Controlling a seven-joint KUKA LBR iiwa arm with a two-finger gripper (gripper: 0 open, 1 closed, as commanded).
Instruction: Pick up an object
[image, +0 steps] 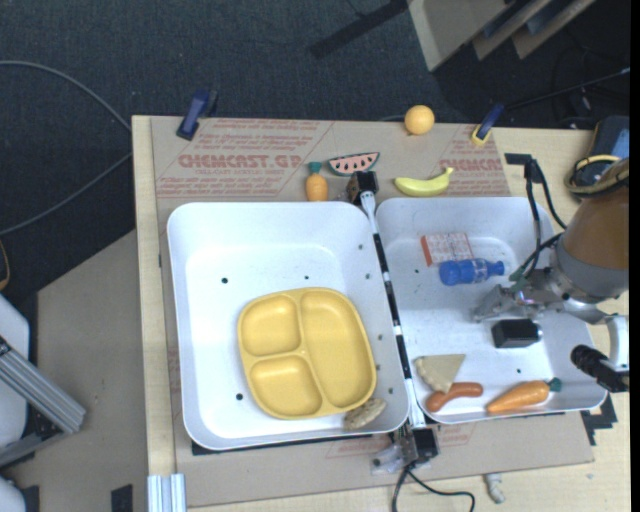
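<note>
The arm (598, 240) reaches in from the right, wrist bent down over the right bin (405, 225); its claw (505, 300) hangs just above the bin floor, beside the blue bottle (470, 270) and a black block (516, 333); its opening is too blurred to tell; a carrot (520, 397) lies near the front rim.

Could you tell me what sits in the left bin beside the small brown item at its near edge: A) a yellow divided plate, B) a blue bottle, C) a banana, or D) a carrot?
A: the yellow divided plate lies in the left bin, while the blue bottle and carrot lie in the right bin.
</note>
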